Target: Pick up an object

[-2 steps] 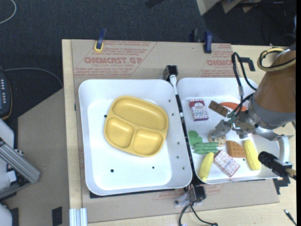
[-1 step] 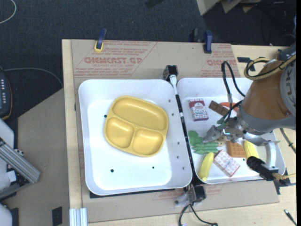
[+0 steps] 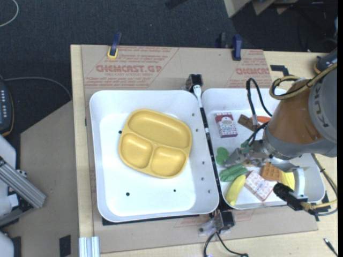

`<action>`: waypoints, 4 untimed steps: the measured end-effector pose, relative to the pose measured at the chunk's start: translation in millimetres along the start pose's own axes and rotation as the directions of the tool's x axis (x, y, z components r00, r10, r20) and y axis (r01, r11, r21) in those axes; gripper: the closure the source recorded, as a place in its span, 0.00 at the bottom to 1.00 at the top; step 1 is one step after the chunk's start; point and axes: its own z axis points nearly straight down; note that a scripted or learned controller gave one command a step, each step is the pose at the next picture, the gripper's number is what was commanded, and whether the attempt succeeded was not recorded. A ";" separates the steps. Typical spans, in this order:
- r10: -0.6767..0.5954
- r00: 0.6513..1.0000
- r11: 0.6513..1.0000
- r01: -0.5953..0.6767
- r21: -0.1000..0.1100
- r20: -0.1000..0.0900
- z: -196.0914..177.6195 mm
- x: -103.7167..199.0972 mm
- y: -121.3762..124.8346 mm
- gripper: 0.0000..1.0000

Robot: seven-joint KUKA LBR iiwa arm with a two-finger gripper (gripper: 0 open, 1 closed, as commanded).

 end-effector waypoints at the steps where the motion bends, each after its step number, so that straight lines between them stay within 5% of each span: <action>1: 0.000 1.000 1.000 0.000 -0.007 0.000 -12.8 0.2 1.6 1.00; 3: -0.002 1.000 1.000 0.002 -0.008 0.004 -131.4 -6.3 20.1 1.00; 4: -0.002 1.000 1.000 0.002 -0.004 0.003 -140.8 -6.3 20.8 1.00</action>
